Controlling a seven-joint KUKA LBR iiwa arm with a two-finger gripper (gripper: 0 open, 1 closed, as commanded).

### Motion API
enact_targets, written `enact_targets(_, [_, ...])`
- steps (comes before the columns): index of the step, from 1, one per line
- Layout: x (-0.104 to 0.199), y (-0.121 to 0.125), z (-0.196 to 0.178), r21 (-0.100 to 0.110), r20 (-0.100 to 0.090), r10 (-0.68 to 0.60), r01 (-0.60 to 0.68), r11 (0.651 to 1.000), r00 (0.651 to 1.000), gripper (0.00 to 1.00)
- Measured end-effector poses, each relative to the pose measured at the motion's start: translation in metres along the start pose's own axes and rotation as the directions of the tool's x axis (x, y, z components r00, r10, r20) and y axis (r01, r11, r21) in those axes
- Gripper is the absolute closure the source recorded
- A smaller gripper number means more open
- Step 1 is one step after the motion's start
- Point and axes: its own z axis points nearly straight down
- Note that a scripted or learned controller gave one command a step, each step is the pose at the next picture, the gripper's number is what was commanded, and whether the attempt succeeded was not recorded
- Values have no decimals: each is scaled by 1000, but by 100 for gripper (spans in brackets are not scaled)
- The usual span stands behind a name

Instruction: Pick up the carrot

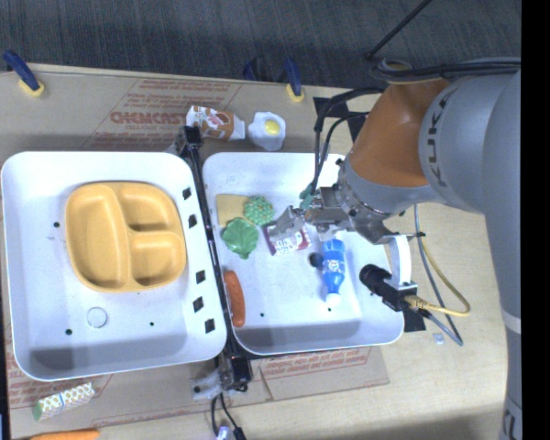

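The carrot (235,298), a short orange stick, lies lengthwise against the left wall of the right bin (376,333), near its front corner. My gripper (299,217) hangs over the middle of that bin, up and to the right of the carrot and well apart from it. Just under the gripper sits a small pink and white packet (286,238). I see nothing of the carrot in the gripper.
Around the gripper lie a blue bottle (332,269), two green items (241,236) and a yellow slice (227,208). The left bin (27,273) holds a yellow divided tray (126,234). A small carton (211,122) and a yellow-white item (268,129) sit behind the bins.
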Motion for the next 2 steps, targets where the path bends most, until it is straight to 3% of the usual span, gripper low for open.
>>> enact_targets(1, [74,-35,12,2,1,217,-217,976,976,0])
enact_targets(2, [25,31,11,-2,1,70,-70,998,998,0])
